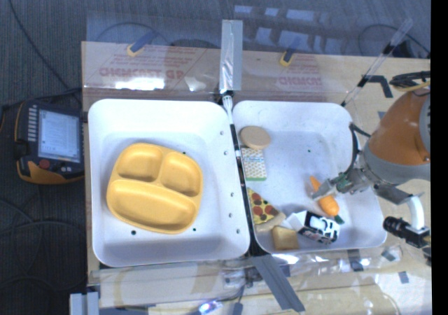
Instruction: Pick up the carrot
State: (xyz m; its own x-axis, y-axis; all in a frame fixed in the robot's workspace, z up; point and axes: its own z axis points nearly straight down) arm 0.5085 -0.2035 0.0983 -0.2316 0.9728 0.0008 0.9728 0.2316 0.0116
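- The carrot (328,204) lies in the right bin (301,117), toward its right side, with what looks like a small green end pointing down toward the toy car.
- A second small orange bit (315,183) sits just up-left of the carrot; I cannot tell whether it is part of the carrot or a separate piece.
- The gripper (344,183) hangs low over the right bin, just up-right of the carrot; how far its claw is spread cannot be told at this size and angle, and nothing shows between its tips.
- The step in hand, as I judge it, is lining up over the carrot before closing; the tips need to move a little down-left in the view to straddle its body.
- Best to close across the carrot's short width, not along its length, since a tapered shape may squirt out.
- The black-and-white toy car (320,227) lies just below the carrot, so the descent should stay clear of it.
- The pizza slice (262,207), the bread piece (284,237) and the yellow plate (155,186) in the left bin (98,236) are apart and pose little risk.
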